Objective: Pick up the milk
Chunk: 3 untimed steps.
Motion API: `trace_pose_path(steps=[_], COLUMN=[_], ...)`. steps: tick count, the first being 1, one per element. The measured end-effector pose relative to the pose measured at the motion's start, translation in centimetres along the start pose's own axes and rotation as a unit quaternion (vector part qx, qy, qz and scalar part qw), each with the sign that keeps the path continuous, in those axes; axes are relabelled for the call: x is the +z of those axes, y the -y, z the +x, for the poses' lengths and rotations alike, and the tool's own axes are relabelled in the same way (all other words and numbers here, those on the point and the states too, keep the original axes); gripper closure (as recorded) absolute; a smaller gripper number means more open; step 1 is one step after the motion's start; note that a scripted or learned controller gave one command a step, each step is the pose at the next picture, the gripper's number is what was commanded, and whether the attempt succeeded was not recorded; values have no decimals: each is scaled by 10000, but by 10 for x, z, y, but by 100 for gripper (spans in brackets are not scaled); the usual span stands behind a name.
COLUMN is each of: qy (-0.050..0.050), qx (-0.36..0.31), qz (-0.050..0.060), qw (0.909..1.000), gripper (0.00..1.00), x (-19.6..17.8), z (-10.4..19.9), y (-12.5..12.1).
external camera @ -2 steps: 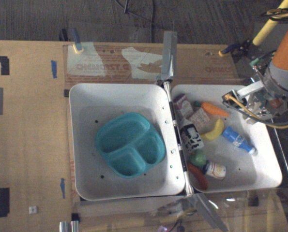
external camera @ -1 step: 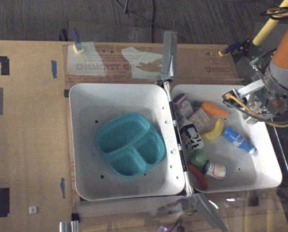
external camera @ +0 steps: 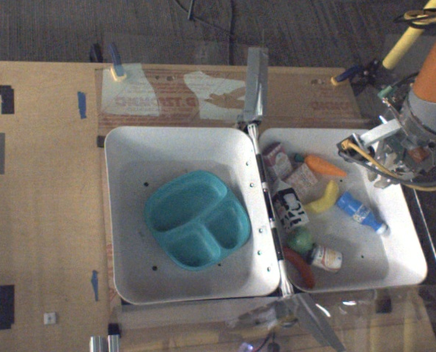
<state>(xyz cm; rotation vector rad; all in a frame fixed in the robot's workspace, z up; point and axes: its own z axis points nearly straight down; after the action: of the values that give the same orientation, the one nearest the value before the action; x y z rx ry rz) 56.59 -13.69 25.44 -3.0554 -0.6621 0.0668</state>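
Hovering over the rim of the cluttered white bin (external camera: 382, 262) on the side nearest my arm, my gripper (external camera: 379, 161) is at the approach step, I judge: the milk is not yet reached. I cannot tell from this angle whether the gripper is spread or closed. The milk carton (external camera: 290, 207), small with black-and-white cow patches, lies across the bin from the gripper, close against the wall shared with the second bin (external camera: 130, 196). A banana (external camera: 324, 196) and a blue bottle (external camera: 361, 213) lie between the gripper and the carton. A tan box (external camera: 301, 176) sits just beside the carton, and a green fruit (external camera: 300, 238) is near its other end. Next I should probably carry the gripper over the banana, centre it above the carton and descend. With the wall and neighbours so close, little room is left.
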Motion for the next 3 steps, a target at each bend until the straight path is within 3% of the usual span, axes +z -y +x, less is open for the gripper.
trace_pose_path(steps=[1,2,3], qy=[49,-153,-109], qx=[-24,828,803], qz=[23,-68,-46], qw=[10000,9964,9967], gripper=[100,100,100], x=[-5,-9,-14], z=[0,-13,-12], y=[2,-41,-39])
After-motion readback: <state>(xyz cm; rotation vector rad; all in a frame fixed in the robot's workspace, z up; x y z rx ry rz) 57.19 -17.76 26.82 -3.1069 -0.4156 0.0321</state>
